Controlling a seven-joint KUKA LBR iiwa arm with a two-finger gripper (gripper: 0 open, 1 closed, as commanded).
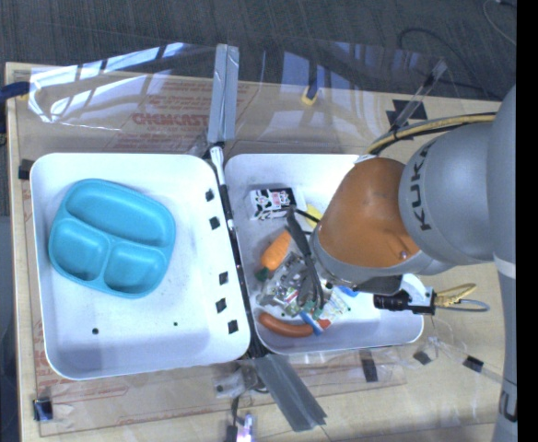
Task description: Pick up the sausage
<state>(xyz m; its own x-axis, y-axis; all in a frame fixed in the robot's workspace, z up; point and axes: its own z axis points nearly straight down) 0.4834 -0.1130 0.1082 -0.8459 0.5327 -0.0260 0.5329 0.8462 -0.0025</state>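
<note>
The sausage [284, 324], reddish-brown and slightly curved, lies along the front wall of the right bin [380, 336]. My gripper [296, 285] hangs low in the same bin, just behind the sausage among small clutter. The orange wrist band and grey arm cover much of the bin's right half. Nothing is visibly held.
An orange carrot-like piece [274, 250] lies behind the gripper and a black-and-white carton [272, 201] sits near the back wall. Small colourful bits [317, 320] lie by the sausage's right end. The left bin [57, 339] holds a blue divided plate [111, 237].
</note>
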